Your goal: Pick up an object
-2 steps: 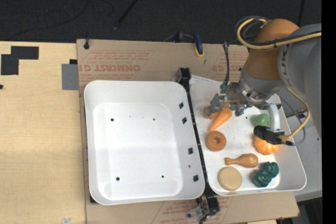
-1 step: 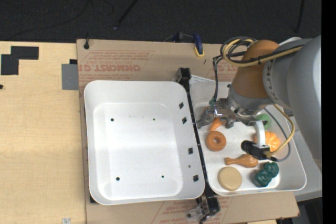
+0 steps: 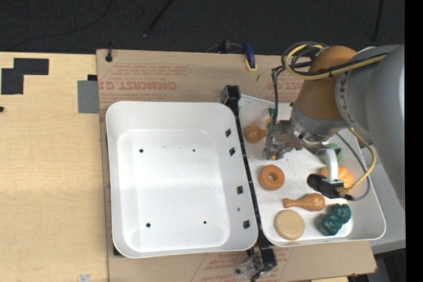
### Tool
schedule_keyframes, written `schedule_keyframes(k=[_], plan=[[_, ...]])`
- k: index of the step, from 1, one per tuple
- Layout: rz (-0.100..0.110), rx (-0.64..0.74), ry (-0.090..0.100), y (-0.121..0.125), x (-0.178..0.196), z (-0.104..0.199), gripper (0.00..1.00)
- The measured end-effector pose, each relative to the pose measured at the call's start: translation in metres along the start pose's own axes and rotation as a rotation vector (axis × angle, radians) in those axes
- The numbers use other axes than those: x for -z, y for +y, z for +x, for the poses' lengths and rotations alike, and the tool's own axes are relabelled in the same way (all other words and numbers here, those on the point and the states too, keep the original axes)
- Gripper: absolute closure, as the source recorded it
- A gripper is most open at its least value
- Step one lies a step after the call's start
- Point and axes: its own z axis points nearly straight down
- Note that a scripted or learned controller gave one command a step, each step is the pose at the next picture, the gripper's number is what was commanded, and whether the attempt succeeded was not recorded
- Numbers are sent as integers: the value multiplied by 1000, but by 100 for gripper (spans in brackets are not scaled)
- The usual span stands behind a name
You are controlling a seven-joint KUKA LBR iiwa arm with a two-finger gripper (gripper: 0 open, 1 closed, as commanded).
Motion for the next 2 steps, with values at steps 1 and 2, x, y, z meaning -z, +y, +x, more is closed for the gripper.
schedule_keyframes(k=[1, 2], plan=[[-20, 10, -4, 38, 138, -11, 100], [-16, 12, -2, 38, 248, 16, 100]])
